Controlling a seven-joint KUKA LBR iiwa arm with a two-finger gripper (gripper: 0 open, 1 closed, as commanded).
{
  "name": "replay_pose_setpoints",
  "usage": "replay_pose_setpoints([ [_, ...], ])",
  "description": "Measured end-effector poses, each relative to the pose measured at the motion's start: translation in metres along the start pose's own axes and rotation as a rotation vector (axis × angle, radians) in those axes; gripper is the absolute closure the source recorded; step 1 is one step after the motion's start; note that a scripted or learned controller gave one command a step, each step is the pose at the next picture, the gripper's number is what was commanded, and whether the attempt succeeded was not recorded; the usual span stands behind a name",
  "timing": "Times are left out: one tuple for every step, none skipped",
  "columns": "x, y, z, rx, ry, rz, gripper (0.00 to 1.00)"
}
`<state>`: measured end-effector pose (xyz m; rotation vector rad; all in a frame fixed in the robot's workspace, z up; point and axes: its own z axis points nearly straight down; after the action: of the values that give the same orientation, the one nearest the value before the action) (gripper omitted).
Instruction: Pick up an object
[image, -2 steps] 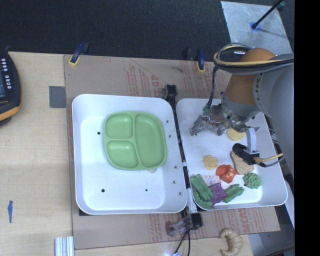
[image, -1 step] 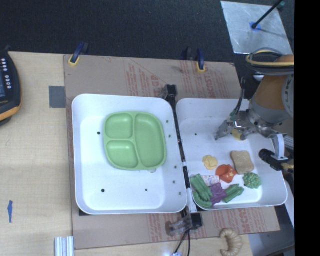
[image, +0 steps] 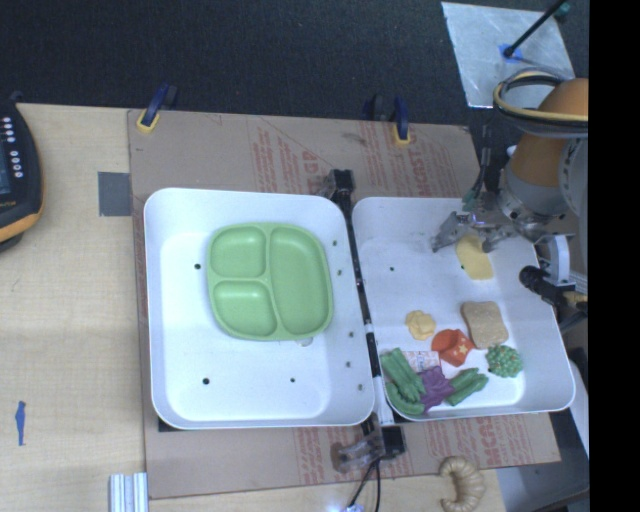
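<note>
The fingers (image: 473, 228) hung spread open in the upper part of the right bin (image: 400, 225), holding nothing, just above a pale yellow piece (image: 476, 260). Lower in that bin lay toast (image: 485, 323), a tomato (image: 453, 345), broccoli (image: 504, 360) and green beans (image: 400, 375). A green divided plate (image: 270, 280) sat in the left bin (image: 180, 300).

Bench (image: 70, 330): pale wood, lying under a cardboard sheet (image: 250, 150).
Clamps: yellow clip (image: 153, 108) & blue clip (image: 401, 120) gripping the sheet's far edge.
Pendant (image: 15, 170): black/orange, sitting at left edge — partly cut off.
Blue mark (image: 20, 421): showing near btm-left.
Curled tan item (image: 462, 483): lying off the sheet, btm right.
</note>
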<state>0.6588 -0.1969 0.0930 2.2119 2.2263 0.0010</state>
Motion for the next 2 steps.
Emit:
replay_pose_setpoints([
  [-0.016,-0.121,-0.030,0.014,0.004,0.007,0.00],
  [0.006,-0.115,0.000,0.005,-0.001,0.000,0.00],
])
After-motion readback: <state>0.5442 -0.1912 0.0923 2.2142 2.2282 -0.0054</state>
